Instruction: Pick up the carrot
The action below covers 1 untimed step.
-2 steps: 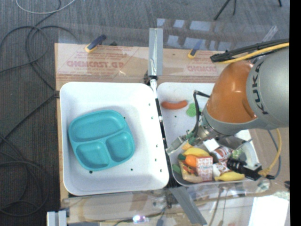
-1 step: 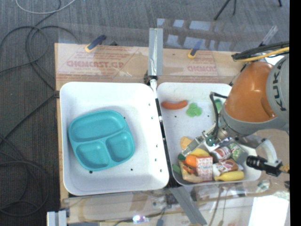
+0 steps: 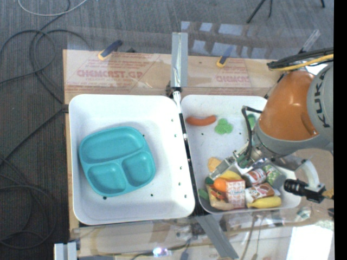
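Observation:
The carrot (image 3: 200, 120), a slim orange-red piece, lies on its side near the back left corner of the right bin (image 3: 227, 103). My gripper (image 3: 234, 162) hangs lower in that bin, just above a pile of toy food at the front. It is well apart from the carrot, toward the front right of it. Nothing shows as held. The grey arm with its orange band (image 3: 290, 110) covers the bin's right side.
A green leafy piece (image 3: 223, 127) lies right of the carrot. The front pile has an orange fruit (image 3: 219, 184), a banana (image 3: 265, 202), small cartons and cans. The left bin (image 3: 87, 210) holds a teal divided tray (image 3: 116, 160). A metal divider (image 3: 179, 64) stands between the bins.

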Available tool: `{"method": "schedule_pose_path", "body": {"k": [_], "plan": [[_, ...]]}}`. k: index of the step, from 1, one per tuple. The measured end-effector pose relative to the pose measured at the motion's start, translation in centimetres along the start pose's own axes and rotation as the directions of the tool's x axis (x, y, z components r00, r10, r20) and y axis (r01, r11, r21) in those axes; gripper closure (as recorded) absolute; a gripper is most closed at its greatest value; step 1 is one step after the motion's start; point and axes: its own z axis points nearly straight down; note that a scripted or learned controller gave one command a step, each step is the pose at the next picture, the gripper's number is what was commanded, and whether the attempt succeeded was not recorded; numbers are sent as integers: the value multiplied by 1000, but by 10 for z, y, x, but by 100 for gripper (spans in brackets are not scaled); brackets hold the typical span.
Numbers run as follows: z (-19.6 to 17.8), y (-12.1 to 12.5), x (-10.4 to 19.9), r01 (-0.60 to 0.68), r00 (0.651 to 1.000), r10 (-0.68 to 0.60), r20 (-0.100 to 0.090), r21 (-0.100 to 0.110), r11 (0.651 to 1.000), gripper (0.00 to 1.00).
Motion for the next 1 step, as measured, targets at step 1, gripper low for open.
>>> {"method": "schedule_pose_path", "body": {"k": [1], "plan": [[93,-13,-43,391,920,-391,14,-11,920,0]]}}
